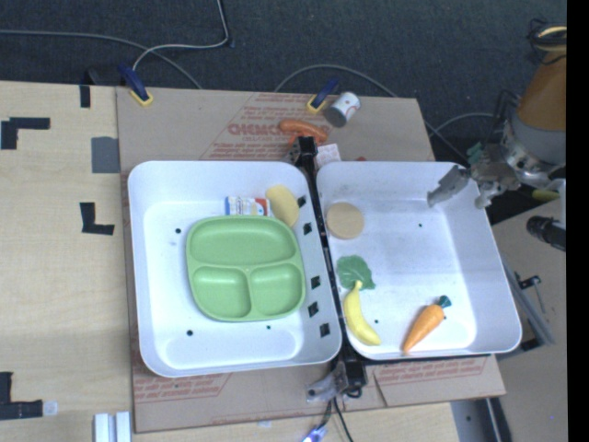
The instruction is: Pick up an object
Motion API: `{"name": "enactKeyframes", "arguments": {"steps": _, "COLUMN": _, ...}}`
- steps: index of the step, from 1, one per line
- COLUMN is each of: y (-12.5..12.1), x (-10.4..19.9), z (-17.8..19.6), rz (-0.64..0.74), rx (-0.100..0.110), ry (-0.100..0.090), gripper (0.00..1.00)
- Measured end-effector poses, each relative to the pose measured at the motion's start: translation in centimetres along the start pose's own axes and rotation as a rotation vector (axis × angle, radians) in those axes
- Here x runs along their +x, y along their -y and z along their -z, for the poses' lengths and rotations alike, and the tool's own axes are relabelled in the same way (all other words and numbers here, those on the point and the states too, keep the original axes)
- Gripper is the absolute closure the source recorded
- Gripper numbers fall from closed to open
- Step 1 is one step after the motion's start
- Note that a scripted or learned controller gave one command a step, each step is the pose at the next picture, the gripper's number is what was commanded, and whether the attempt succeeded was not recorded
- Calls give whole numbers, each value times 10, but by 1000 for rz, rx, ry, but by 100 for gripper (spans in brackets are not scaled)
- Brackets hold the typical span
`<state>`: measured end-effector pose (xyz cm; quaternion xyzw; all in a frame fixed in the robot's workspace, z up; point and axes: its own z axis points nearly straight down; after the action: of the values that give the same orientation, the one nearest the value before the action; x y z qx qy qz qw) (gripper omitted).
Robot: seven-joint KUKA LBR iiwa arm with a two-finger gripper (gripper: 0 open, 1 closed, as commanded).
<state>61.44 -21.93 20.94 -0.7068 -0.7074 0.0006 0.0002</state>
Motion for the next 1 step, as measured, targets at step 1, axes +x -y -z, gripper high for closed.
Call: {"name": "enactKeyframes", "arguments": {"steps": 1, "y": -8, "x": 87, "z": -56, "rz": 2, "rx": 2, "ry": -3, "gripper": 0}}
